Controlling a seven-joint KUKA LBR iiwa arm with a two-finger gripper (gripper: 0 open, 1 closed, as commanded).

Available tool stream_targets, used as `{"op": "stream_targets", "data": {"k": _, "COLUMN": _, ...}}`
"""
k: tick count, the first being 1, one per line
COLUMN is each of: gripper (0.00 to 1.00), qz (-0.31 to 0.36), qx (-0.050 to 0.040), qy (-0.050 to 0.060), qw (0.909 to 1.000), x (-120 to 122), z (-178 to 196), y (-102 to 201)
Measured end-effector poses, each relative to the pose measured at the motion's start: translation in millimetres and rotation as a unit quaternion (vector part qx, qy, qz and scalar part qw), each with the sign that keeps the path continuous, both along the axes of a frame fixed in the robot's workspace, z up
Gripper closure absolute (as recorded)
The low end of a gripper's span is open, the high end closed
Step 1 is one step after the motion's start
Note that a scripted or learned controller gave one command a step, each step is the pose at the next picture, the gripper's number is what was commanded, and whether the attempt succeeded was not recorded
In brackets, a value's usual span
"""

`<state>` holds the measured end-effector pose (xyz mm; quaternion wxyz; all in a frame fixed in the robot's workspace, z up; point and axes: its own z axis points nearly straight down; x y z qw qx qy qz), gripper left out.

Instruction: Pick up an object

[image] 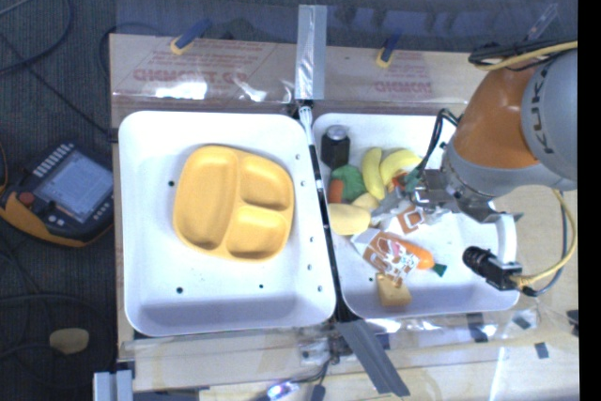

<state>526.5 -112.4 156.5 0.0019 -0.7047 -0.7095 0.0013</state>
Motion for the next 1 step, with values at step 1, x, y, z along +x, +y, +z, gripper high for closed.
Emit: {"op": "stream_targets", "data": {"k": 1, "gripper": 0.0, "qz": 0.022, "qx": -0.0007, "qy": -0.001, "qw": 0.9998, "x": 44.1, "z": -53.7, "y": -19.8}}
